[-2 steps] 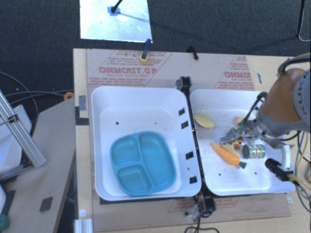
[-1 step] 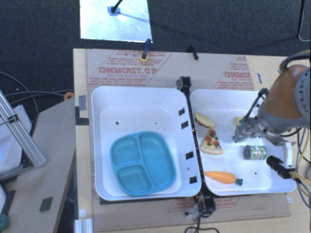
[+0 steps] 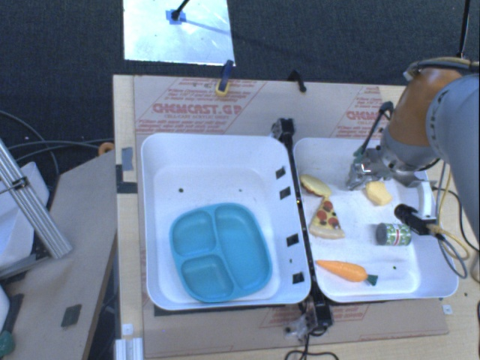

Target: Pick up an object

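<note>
Yellow block (image 3: 378,193) lies in the right-hand bin (image 3: 397,272), toward its far side, on bare white floor. The gripper (image 3: 359,177) is low in that same bin, just beside the block on the view's left. Whether they touch cannot be told, and neither can whether the tool is spread or pressed together, since the metal there is too small and blurred. The grey arm with its orange band (image 3: 420,111) comes in from the right, and its wrist hangs just above and behind the block.

Other things crowd the same bin. A tan piece (image 3: 315,184) sits left of the gripper, near the divider, so the gripper stands between it and the block. A pizza slice (image 3: 327,220) lies just on the near side of the tan piece. A green can (image 3: 393,235) lies on its side, near the block on the camera's side but apart from it. A carrot (image 3: 343,270) lies along the near wall, its green tip pointing right, well apart from the block.

The left-hand bin (image 3: 195,175) holds a blue divided plate (image 3: 221,252).
</note>
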Available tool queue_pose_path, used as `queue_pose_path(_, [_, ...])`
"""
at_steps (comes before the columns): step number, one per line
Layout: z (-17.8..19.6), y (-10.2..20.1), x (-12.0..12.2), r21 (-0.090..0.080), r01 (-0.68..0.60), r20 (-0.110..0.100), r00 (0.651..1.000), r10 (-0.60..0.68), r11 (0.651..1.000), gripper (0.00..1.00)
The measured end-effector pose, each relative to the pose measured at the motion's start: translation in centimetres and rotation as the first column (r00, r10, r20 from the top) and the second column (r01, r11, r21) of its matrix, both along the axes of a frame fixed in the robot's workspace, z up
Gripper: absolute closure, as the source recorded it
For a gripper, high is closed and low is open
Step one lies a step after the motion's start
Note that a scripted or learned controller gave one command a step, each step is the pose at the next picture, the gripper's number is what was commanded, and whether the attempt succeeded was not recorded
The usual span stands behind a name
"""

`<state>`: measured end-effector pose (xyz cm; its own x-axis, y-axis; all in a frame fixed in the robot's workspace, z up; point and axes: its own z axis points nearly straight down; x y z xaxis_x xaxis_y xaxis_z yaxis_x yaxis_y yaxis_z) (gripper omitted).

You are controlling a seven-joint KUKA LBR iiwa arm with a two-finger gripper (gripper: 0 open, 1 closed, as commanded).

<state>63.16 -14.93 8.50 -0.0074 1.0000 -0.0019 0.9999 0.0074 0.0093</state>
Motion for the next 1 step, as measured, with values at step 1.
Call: queue_pose_path(1, [10.58,10.51,-6.65,0.006,-0.006,0.001,1.0,0.006,1.0,1.0])
